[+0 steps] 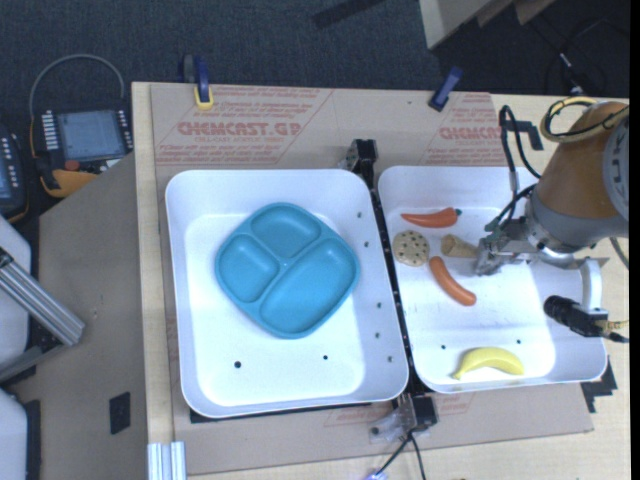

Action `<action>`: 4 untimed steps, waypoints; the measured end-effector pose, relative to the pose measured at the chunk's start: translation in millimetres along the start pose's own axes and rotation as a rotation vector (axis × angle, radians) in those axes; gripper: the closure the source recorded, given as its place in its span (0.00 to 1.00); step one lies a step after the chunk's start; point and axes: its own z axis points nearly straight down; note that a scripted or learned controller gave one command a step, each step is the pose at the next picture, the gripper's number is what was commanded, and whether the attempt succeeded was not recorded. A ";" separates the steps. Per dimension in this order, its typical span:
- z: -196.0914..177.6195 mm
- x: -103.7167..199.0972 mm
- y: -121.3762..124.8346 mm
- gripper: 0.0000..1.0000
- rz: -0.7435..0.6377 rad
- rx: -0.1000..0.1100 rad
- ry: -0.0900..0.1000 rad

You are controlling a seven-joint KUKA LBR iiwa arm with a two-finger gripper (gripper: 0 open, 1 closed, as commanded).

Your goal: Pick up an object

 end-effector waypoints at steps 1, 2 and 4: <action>-48.2 -6.2 -5.8 1.00 0.001 -0.006 -0.003; -91.7 -4.1 -3.1 1.00 -0.001 -0.007 -0.003; -139.4 44.6 9.1 1.00 -0.007 0.001 0.002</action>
